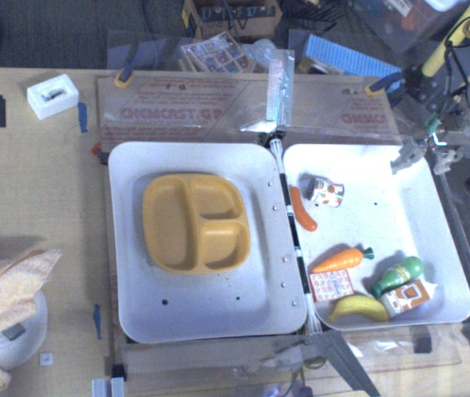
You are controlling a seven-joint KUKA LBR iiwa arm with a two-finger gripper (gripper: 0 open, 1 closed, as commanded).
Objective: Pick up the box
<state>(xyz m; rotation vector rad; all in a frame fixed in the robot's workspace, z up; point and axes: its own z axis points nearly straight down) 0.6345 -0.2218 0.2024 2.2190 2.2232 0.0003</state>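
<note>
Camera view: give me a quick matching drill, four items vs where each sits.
Items:
1. yellow divided tray
2. carrot
3. banana
4. gripper

Places:
A. right bin, front edge
B. over the right bin's far right corner
C. left bin
D. right bin, just behind the small red-and-white box

Pairs: 1-C, 2-D, 3-A, 4-B

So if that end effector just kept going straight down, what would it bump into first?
Probably bare bin floor. The end effector hangs over the right bin's upper right corner, well away from the toys, though depth is hard to judge.
</note>
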